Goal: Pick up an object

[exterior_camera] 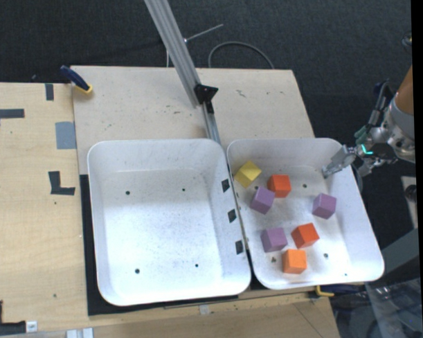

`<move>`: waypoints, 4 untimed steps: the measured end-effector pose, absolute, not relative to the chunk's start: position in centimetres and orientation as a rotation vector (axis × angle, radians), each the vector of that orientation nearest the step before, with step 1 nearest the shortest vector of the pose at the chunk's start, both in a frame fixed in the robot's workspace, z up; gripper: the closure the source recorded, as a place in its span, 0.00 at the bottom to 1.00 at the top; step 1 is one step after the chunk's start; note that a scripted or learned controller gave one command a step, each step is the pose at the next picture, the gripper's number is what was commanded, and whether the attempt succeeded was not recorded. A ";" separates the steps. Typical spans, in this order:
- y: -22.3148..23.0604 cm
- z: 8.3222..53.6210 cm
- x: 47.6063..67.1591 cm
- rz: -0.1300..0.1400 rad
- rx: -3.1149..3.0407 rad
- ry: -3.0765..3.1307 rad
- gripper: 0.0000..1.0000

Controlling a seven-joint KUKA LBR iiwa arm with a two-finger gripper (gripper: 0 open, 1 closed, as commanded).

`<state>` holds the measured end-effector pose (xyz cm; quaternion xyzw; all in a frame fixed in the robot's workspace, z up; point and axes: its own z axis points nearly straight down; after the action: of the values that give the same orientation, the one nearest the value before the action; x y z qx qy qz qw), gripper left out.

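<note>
The right bin (367, 249) holds several small cubes. A yellow cube (248, 173) lies near its back left corner, with an orange cube (280, 185) and a purple cube (262, 199) just in front of it. Another purple cube (324, 205) sits toward the right wall. At the front lie a purple cube (273, 239), an orange cube (305, 234) and one more orange cube (294, 261). My gripper (350, 165) hovers over the bin's back right rim, open, with nothing between its fingers. It is apart from every cube; the right-hand purple cube is closest.
The left bin (93, 162) adjoins the right one along a shared middle rim. A slanted metal bar (179, 48) crosses the bench from the top down to the bins' back edge. A blue and yellow clamp (77, 78) lies at the bench's far left corner.
</note>
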<state>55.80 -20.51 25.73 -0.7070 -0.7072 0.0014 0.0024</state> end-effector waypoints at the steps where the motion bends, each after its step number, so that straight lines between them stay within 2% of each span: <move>1: -20.5 26.0 55.9 0.001 -2.219 -2.223 0.00; 2: -20.6 20.3 54.8 0.007 -2.218 -2.217 0.00; 3: -20.2 15.9 54.7 0.006 -2.217 -2.219 0.00; 4: -19.8 11.4 55.5 0.001 -2.235 -2.232 0.00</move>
<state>55.45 -19.76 11.39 -0.7076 -0.7066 0.0003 -0.0086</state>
